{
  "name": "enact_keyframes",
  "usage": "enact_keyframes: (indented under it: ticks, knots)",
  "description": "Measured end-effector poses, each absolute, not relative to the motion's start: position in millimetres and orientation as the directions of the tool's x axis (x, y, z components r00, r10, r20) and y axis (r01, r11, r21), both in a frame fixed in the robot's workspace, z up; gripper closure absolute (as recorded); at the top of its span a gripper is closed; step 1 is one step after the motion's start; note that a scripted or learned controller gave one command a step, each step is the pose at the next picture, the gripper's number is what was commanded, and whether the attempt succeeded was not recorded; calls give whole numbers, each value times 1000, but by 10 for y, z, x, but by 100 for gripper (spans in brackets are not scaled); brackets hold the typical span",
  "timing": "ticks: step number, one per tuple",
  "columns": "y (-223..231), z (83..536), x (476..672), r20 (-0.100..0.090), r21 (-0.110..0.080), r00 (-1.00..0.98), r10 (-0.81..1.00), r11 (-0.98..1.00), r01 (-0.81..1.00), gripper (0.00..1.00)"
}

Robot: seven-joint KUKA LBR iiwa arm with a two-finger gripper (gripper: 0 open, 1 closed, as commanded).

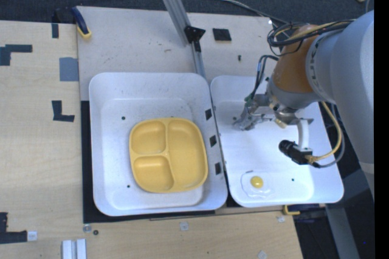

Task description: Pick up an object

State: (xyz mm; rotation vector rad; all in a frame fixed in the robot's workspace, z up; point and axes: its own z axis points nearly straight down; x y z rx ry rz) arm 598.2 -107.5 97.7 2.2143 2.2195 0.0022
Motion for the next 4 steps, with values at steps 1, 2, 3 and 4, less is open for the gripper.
enact_keyframes:
  ticks: [1, 2, 3, 4]
  knots:
    - [-1064, 1463, 5893, 0, 2, -1, 1000, 1, 1000, 100]
    - [-1053, 2098, 5909, -1, 4, -2, 1000, 2, 1000, 100]
    - [-1050, 2075, 5908, 0, -2, -1, 1000, 1, 1000, 100]
    - [-534, 1992, 5858, 1, -2, -5, 1000, 5, 1000, 100]
